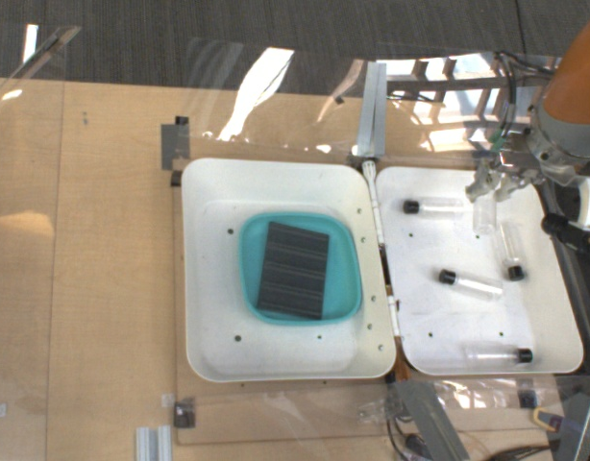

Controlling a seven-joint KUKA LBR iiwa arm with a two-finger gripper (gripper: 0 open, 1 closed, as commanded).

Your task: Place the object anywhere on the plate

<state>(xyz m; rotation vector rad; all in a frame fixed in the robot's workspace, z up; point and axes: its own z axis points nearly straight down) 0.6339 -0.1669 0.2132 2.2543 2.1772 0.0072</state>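
Nearest us, by the right bin's [564, 353] front edge, a clear tube [494, 354] (light, slippery, brittle, we judge) wants gripping mid-barrel; we cannot tell the gripper's [487, 188] state.

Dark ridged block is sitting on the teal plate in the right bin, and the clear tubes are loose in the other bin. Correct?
Not quite. The camera view shows the teal plate with the dark ridged block in the left bin, not the right. The clear tubes do lie loose in the other bin, the right bin.

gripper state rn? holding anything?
Gripper: hangs over the right white bin, above the clear black-capped tubes; open or closed cannot be told, nothing visibly held.
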